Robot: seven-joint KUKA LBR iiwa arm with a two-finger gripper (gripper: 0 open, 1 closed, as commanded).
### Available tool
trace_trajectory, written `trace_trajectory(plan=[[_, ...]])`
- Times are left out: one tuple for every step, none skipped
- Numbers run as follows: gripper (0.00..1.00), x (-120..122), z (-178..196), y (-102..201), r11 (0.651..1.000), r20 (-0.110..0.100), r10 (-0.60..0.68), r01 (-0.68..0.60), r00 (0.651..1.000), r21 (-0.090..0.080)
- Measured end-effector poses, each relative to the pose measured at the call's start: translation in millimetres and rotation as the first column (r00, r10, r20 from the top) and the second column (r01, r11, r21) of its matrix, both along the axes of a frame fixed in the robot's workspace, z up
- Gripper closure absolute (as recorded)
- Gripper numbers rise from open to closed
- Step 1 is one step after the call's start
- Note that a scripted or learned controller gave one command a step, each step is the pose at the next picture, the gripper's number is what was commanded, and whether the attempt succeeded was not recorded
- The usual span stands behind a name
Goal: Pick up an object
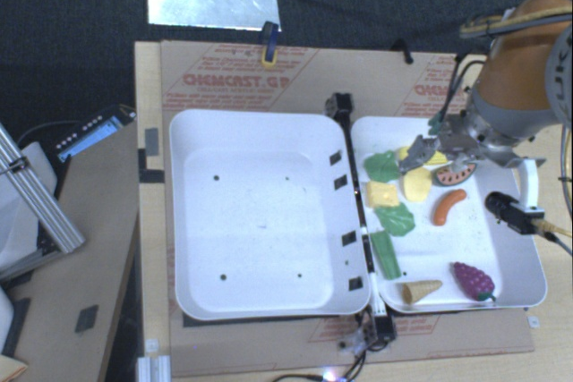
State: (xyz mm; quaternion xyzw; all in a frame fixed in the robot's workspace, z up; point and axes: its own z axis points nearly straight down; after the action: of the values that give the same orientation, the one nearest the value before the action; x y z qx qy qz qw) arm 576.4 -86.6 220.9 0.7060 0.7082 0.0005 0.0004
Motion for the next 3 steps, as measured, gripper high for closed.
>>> trace_trajectory(plan=[[1.00,1,11,0,1.000,0.003,0.002,-0.002,1.000,0.000],[1.00,3,209,-3,1.000,0.021,0.003,-0.002,1.000,-0.003],[1.00,-93,224,23,1.000,0.004,0.003,-0.003,1.000,0.001]])
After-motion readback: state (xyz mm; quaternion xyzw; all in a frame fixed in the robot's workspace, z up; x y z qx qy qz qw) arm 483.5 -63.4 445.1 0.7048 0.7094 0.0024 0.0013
